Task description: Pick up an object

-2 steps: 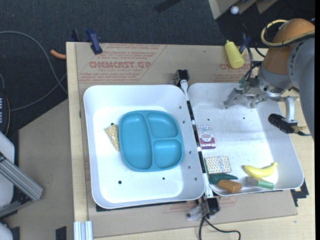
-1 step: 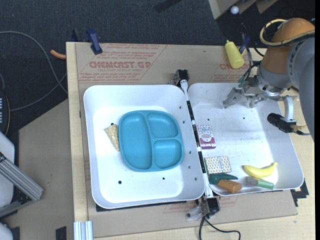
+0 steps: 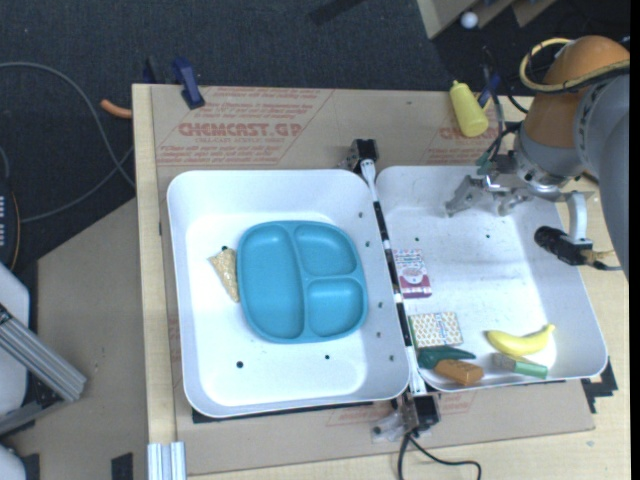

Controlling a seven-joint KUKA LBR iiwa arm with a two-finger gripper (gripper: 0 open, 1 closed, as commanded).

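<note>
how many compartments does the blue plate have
3. The blue plastic divided plate in the left white bin has one tall compartment on its left side, one at upper right, and one at lower right. None look hidden.

This was a robotics lab: a grey industrial arm with an orange band (image 3: 575,88) reached over a printed cardboard-topped bench (image 3: 250,123) bearing two shallow white plastic bins (image 3: 190,268), with loose black cables (image 3: 60,118) trailing across dark carpet.

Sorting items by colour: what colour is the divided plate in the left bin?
The divided plate is light blue, seen plainly in the camera view.
</note>
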